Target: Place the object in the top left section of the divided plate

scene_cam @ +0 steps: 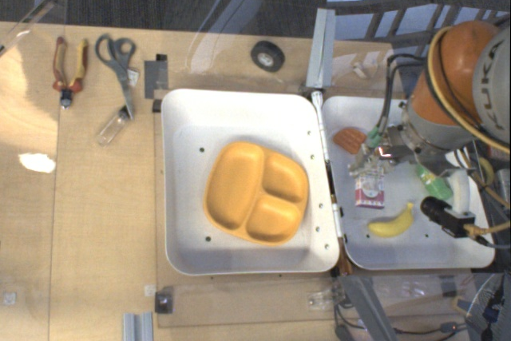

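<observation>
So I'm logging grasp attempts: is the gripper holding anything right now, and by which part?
Cannot be told. The gripper hangs over the right bin, just above a small red packet, but its fingertips are too small to read.

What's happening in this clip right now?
The arm reaches in from the right, its gripper low over the right bin. A small red-and-white packet lies just below the gripper, near a banana, a green object and an orange-brown piece. The yellow divided plate sits in the left bin with nothing in its sections yet. Nothing is visibly held.
</observation>
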`<state>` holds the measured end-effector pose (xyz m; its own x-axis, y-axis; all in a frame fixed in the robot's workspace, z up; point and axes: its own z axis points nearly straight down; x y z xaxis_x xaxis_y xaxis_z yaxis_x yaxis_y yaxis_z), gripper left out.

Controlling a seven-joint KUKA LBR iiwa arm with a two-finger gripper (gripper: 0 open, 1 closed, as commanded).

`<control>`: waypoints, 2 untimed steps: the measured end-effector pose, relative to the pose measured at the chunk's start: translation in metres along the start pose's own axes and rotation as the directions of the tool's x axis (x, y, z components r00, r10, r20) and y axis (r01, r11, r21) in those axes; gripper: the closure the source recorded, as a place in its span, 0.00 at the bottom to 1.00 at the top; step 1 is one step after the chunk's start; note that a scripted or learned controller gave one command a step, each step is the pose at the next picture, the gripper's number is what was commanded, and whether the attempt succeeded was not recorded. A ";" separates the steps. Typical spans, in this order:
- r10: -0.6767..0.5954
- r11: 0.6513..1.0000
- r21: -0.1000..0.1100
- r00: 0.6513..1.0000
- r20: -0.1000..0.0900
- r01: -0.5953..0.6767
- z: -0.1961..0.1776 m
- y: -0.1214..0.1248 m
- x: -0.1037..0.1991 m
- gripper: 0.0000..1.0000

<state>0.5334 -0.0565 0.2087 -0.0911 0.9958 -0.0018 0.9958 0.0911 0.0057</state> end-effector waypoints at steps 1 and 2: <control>0.098 0.995 0.003 0.995 -0.002 -0.098 0.024 0.023 0.059 1.00; 0.097 0.995 0.002 0.995 -0.002 -0.097 0.024 0.023 0.059 0.00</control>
